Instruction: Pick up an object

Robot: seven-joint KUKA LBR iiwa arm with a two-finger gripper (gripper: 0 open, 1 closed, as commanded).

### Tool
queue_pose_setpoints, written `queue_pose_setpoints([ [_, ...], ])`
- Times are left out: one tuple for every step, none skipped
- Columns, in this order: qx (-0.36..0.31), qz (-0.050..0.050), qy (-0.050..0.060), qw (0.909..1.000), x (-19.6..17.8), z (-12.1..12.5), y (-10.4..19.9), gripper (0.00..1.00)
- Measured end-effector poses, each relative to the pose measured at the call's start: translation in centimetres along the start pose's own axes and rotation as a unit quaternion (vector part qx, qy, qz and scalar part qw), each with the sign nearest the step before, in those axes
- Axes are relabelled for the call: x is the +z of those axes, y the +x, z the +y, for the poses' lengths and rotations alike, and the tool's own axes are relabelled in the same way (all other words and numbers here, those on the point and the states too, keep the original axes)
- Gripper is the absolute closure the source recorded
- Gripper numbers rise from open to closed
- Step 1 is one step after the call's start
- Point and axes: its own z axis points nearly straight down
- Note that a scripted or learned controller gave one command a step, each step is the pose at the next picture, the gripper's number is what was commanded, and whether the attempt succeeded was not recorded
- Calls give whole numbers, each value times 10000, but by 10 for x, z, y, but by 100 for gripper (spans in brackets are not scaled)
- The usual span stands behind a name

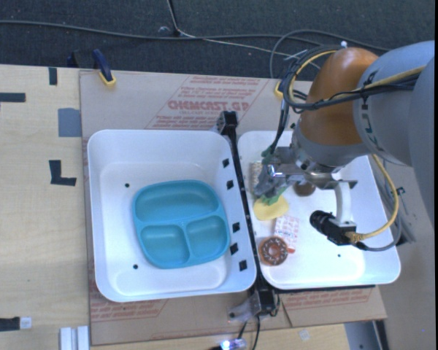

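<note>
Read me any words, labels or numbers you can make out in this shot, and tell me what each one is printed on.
"CHEMCAST GP", roughly, the last letters uncertain: red print, repeated, on the brown board under the bins.
Small white packet with red marks in the right bin: too small to read.

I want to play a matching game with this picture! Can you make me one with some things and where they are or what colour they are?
Things:
1. divided plate
2. doughnut
3. yellow thing
4. gripper

Clues:
A. brown, near the right bin's front
B. blue, in the left bin
C. just above the yellow thing
D. between gripper and doughnut

Pairs: 1-B, 2-A, 3-D, 4-C
</note>
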Motion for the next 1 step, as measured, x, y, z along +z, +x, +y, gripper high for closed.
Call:
queue_pose_setpoints([
  [-6,2,0,10000,-4,-13,62,100],
])
